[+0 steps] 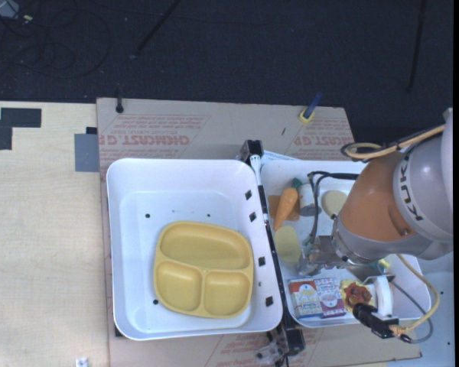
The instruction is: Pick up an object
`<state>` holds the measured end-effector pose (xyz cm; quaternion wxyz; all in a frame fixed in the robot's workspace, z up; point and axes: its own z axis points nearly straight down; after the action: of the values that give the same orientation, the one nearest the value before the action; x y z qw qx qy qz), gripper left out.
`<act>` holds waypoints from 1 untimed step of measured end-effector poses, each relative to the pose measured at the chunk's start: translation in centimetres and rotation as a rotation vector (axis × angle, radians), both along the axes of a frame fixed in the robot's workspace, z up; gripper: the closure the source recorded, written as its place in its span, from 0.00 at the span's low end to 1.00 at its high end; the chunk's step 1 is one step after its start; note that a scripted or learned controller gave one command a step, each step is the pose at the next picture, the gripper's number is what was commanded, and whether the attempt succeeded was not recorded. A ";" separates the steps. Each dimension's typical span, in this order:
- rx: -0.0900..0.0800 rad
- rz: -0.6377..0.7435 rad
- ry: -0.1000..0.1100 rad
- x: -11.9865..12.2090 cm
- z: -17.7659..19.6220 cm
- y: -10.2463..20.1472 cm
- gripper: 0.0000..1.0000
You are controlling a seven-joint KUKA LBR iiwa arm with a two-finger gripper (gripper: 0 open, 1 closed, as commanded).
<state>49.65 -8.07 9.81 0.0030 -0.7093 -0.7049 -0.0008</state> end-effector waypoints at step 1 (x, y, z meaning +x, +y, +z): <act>-0.006 0.007 -0.002 8.4 8.2 -2.6 1.00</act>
<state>58.09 -10.69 18.05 0.0004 -0.7069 -0.7073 0.0006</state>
